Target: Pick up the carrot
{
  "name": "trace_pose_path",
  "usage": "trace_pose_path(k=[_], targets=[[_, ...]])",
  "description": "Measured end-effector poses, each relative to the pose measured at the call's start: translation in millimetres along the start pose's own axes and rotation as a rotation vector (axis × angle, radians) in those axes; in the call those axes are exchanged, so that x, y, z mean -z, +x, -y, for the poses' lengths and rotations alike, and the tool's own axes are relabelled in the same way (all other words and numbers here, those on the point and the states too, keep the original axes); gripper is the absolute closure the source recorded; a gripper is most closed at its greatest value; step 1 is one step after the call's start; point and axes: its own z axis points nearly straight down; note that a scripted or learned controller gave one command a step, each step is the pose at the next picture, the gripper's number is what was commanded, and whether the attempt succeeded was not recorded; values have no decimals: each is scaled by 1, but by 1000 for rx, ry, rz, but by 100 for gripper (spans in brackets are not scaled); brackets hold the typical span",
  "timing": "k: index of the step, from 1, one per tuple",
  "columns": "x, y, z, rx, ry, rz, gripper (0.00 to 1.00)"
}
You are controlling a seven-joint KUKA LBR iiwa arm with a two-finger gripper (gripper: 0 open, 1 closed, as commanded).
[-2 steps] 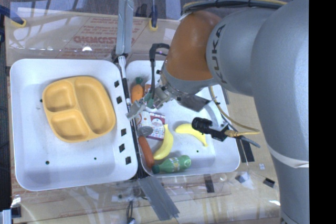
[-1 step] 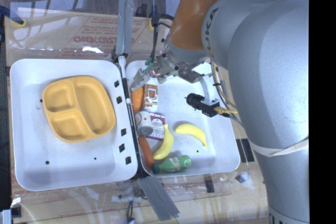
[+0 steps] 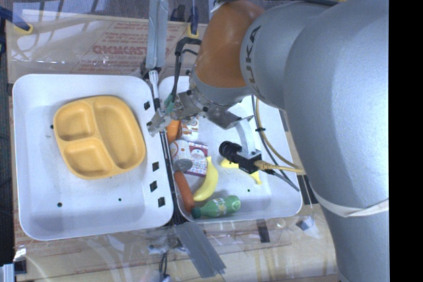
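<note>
At the bottom of the frame, in the right bin, lie a green bottle and a banana. Just left of them lies the carrot, by the bin's left wall, its long axis running up and down the frame with a slight slant. Higher, near the middle, the claw hangs over the same wall; I cannot tell how it stands. So the carrot lies below the claw in the frame, near but apart. In the left bin rests a yellow plate.

Robotics lab: KUKA arm, taped white bins.
</note>
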Motion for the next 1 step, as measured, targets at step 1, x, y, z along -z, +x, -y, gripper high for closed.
trace_pose_path(k=[1], targets=[[-1, 3, 4, -71, 3, -1, 0]])
